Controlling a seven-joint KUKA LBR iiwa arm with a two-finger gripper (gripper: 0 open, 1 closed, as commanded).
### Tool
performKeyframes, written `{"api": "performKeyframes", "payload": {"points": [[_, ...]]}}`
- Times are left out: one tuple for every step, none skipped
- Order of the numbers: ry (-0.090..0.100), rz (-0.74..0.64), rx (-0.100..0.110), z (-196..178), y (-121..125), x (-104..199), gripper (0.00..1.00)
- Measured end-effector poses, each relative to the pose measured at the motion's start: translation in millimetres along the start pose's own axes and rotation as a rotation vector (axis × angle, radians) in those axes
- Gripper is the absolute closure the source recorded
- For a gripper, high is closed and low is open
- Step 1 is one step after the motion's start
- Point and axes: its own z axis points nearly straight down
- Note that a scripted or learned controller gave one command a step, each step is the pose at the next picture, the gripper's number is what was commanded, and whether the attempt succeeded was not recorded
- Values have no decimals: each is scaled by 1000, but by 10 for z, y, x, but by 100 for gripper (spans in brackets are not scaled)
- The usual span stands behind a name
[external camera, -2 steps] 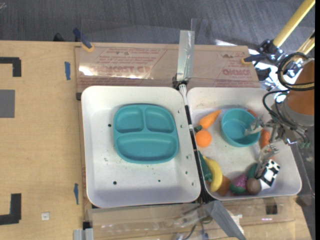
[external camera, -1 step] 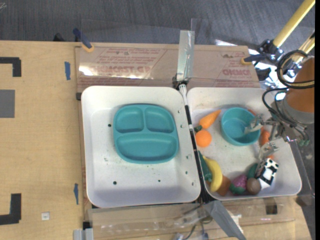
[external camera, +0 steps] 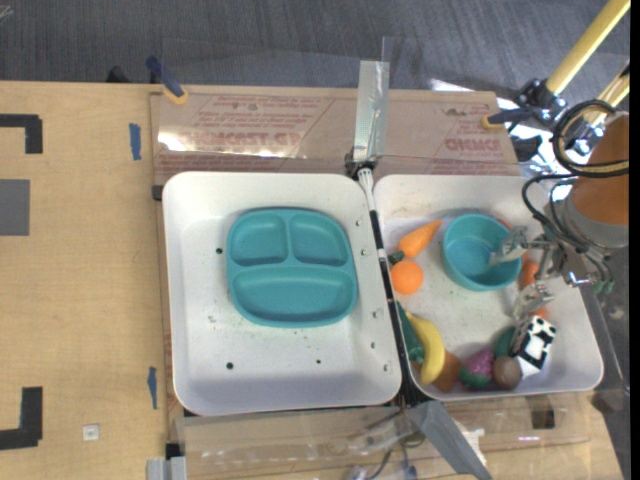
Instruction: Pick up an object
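The right bin holds a teal bowl, a toy carrot, an orange ball, a yellow banana, a magenta piece, a brown ball and a black-and-white block. My gripper hangs low over the right bin, just right of the bowl's rim. A small orange piece shows right at the gripper, and I cannot tell whether it is held. The grey arm with its orange band comes in from the right.
The left bin carries a teal divided plate. A raised wall separates the two bins. Cables hang near the wrist. Bare white floor lies in the middle of the right bin.
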Motion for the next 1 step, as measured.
{"api": "performKeyframes", "payload": {"points": [[-1,29,1,-2,8,59,0]]}}
